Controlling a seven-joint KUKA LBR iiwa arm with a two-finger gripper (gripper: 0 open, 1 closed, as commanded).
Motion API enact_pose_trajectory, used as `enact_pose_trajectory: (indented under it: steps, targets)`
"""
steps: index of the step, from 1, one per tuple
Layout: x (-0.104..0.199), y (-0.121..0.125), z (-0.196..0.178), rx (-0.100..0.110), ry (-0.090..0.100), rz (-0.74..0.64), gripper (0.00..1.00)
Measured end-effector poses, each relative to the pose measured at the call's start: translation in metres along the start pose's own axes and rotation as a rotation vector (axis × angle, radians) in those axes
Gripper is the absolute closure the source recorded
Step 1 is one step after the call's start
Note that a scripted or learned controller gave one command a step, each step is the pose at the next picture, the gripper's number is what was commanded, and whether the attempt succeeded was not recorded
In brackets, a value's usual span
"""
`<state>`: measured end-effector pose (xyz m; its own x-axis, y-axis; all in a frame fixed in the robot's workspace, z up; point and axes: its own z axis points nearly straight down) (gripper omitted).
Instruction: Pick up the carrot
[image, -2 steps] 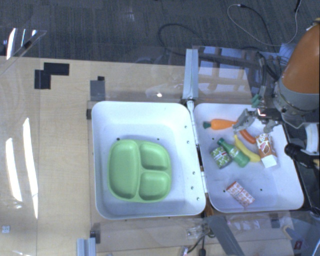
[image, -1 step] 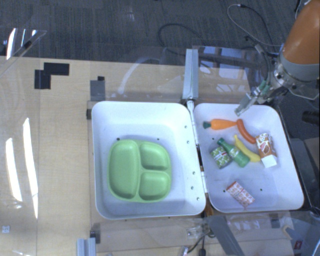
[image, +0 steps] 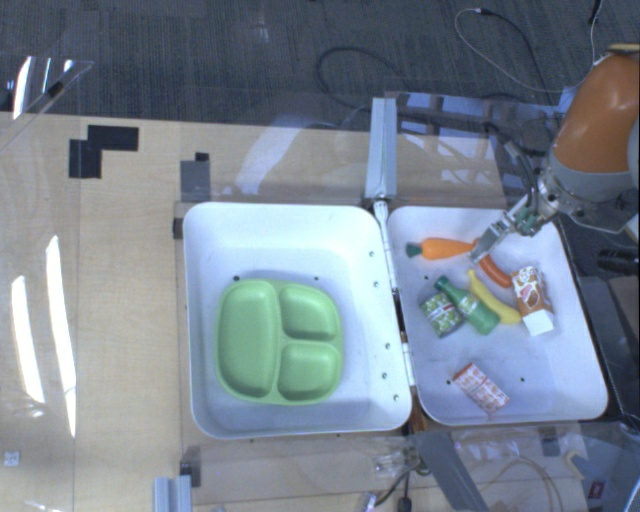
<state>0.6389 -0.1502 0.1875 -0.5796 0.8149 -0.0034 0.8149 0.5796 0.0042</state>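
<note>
Crowding is the chief risk here. The orange toy carrot with a green leafy end (image: 443, 248) lies in the upper part of the right-hand shallow white bin (image: 560, 400), pointing roughly sideways, and just beside its tip sit a small orange-red piece (image: 495, 272) and a yellow toy banana (image: 493, 299). A descent slightly off line could land on one of these neighbours instead, or nudge the carrot so it rolls aside on the smooth bin floor. Its rounded, tapered body may also squirt out if it is pinched near the thin end rather than across the thicker middle.

The gripper (image: 497, 238) hangs close to the carrot's right end, angled down and to the left; whether it is parted or closed I cannot tell at this size, and nothing is visibly held. The grey arm with its orange band (image: 598, 110) reaches in from the right above the bin's upper corner, so the wrist is tilted rather than plumb, which I judge makes a clean straight-down approach harder.

A green toy bottle (image: 466, 305), a white-and-orange carton (image: 531, 297) and a small printed packet (image: 481, 388) lie lower in the same bin. The left bin (image: 200, 300) holds a green divided plate (image: 281, 340).
</note>
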Motion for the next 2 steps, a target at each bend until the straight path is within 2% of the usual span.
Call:
enact_pose_trajectory:
  steps: [1,2]
  targets:
    - [-0.027,0.013,0.099,0.017,0.014,-0.168,0.00]
    - [-0.029,0.019,0.085,-0.003,-0.007,-0.168,1.00]
